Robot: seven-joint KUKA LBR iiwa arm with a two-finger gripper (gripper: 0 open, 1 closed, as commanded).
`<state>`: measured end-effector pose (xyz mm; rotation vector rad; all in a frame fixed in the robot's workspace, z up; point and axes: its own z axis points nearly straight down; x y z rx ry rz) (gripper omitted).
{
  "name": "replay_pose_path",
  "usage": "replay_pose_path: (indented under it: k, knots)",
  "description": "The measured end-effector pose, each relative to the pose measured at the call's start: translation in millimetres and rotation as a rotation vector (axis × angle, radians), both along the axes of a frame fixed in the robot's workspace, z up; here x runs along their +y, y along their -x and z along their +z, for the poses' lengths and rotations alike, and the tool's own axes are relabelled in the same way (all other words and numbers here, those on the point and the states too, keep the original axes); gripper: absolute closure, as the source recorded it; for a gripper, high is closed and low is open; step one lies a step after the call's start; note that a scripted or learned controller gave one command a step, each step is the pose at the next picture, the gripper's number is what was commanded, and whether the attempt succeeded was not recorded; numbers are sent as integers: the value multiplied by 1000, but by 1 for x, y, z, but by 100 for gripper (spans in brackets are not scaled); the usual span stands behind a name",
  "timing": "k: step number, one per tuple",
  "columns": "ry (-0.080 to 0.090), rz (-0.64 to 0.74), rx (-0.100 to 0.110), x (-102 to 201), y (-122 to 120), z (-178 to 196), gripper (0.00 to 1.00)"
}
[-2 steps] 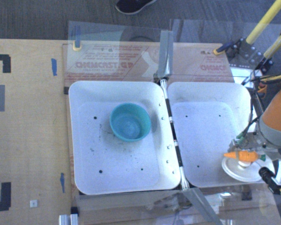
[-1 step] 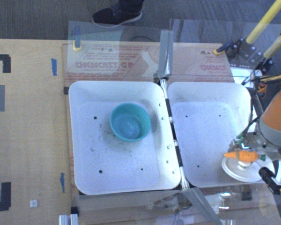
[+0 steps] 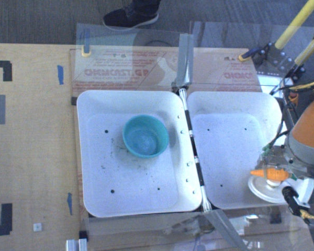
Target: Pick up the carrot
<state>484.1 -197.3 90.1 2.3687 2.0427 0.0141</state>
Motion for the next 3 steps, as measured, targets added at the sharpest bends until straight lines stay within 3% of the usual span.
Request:
replay_pose_path:
  k: [1, 2, 3]
  knots:
    - [4, 273, 4, 8, 0, -1, 0]
    - [3, -31, 1, 16, 0, -1, 0]
    - [4, -31, 0, 15, 0, 8, 100]
